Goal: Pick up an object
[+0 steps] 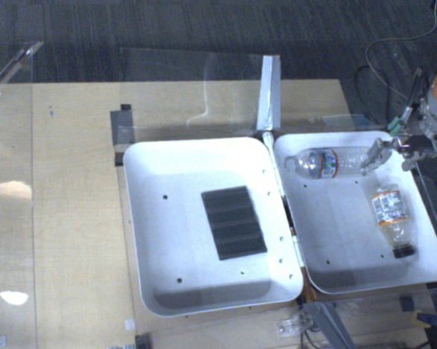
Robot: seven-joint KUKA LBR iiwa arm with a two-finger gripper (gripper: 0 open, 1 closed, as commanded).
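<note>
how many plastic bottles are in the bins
2, both in the right bin. One clear bottle lies on its side near the back wall, beside the gripper. The other bottle lies lengthwise by the right wall, dark cap toward the front.

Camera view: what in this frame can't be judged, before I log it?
- Gripper, camera view: small and blurred at the right bin's top edge; finger state unclear.
- Arm: cut off by the right frame edge.
- Bottle labels: text on the upper bottle and the lower bottle is too small to read.
- Dark ribbed block in the left bin: identity unclear.
</note>
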